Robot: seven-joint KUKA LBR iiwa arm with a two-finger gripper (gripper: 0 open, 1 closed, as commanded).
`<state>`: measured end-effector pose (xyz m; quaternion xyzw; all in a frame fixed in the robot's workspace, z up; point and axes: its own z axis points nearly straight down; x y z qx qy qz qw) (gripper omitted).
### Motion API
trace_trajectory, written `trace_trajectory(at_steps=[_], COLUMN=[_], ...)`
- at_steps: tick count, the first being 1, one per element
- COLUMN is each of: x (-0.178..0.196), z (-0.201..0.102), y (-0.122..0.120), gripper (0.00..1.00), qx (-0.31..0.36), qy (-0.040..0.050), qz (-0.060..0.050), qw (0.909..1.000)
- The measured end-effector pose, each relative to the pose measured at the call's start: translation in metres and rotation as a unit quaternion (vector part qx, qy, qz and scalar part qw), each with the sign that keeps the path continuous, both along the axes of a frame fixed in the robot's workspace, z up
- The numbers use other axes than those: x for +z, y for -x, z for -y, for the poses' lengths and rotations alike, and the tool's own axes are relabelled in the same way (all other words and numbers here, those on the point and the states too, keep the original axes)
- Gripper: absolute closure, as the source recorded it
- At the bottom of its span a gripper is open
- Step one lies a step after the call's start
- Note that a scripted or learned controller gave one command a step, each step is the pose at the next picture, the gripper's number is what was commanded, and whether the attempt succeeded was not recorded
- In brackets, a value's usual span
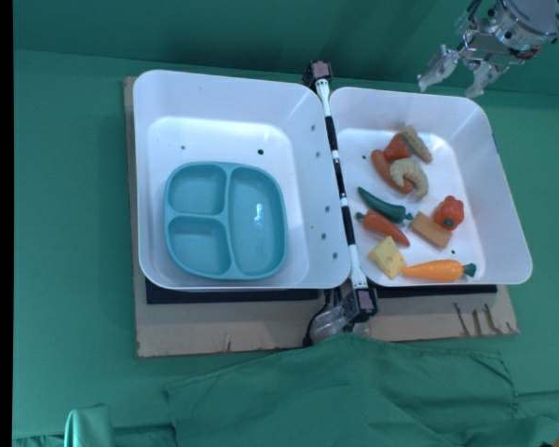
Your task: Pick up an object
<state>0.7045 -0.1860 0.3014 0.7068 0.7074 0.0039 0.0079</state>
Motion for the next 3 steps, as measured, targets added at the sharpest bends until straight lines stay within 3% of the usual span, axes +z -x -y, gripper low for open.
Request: trace_trajectory(at_steps=[1, 2, 3], x=[-0.076, -0.113, -0.100], z=[0.002, 0.002, 0.003], y=[0.067, 0.136, 0.135], gripper=[0.00, 0.00, 1.00], qx=[-0.004, -0.002, -0.004], qy=[-0.0022, -0.0003, 0.0010], qz=[-0.011, -0.003, 0.001], qw=[0.9999, 1.0000, 1.0000])
